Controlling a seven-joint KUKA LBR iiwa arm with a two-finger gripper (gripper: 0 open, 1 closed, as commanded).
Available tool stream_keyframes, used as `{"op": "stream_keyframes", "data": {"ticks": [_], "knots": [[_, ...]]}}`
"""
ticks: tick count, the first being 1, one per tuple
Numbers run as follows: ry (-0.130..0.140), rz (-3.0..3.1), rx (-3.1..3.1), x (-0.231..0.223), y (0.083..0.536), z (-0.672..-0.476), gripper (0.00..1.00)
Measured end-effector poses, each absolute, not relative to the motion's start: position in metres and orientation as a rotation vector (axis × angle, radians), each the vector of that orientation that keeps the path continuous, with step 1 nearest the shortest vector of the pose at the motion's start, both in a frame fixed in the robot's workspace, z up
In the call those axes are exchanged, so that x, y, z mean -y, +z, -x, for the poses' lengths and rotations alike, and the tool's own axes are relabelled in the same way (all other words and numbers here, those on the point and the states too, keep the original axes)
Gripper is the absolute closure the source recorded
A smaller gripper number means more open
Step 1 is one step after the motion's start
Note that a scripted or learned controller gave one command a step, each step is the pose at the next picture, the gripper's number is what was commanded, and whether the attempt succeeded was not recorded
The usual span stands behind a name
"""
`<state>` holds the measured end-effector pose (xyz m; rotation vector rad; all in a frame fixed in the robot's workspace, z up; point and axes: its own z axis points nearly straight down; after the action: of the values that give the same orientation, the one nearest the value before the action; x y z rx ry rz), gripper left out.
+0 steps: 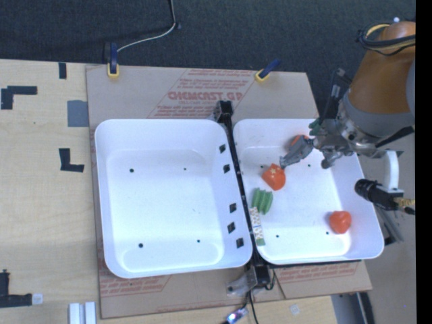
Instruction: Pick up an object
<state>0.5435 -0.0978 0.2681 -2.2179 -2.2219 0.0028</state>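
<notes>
My gripper [305, 160] hangs over the back right part of the right bin [304, 248], its two grey fingers spread apart and nothing between them. The longer finger [294, 155] points down-left toward a red-orange lump [273, 177] just below its tip. A small orange piece [298, 141] lies right behind that finger. A green object [262, 200] rests near the bin's left wall, with a small patterned strip [255, 221] below it. Another red-orange object [339, 221] sits at the front right of the bin.
The left bin [162, 262] stands beside the right one, with a black divider [233, 181] between them. Both rest on a cardboard sheet [196, 93] held by clamps [112, 66]. A black cable [169, 19] runs at the back. The arm's orange band [385, 79] rises at the right.
</notes>
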Motion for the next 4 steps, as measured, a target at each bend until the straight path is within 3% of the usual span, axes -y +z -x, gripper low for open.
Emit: {"op": "stream_keyframes", "data": {"ticks": [1, 2, 3, 4], "knots": [[0.011, 2.208, 2.22, 0.043, 0.177, -0.552, 0.0], [0.007, 2.214, 2.222, 0.046, 0.192, -0.554, 1.0], [-0.009, 2.215, 2.232, -0.005, 0.286, -0.546, 1.0], [-0.001, 2.212, 2.228, -0.054, 0.306, -0.556, 1.0]]}}
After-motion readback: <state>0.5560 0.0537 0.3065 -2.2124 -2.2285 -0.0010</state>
